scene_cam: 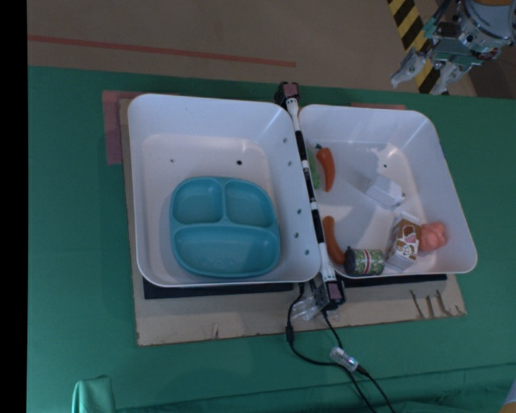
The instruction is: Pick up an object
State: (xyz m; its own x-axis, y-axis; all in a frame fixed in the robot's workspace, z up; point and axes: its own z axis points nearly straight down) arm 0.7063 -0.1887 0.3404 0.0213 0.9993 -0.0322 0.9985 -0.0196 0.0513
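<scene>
The right bin (439,173) holds several small objects. An orange carrot (326,168) lies near its left wall, with a white plastic piece (380,184) in the middle. Along the front sit an orange sausage-like piece (330,240), a dark can (364,260) on its side, a small printed carton (405,240) and a pink toy (435,235). My gripper (426,71) hangs high above the bench beyond the right bin's far right corner. It is open, and nothing is between its fingers.
The left bin (153,161) holds a teal divided plate (226,227). A black-and-white bar (305,173) runs between the bins. Cables (339,355) trail over the green bench in front. Yellow-black hazard tape (407,20) marks the floor behind.
</scene>
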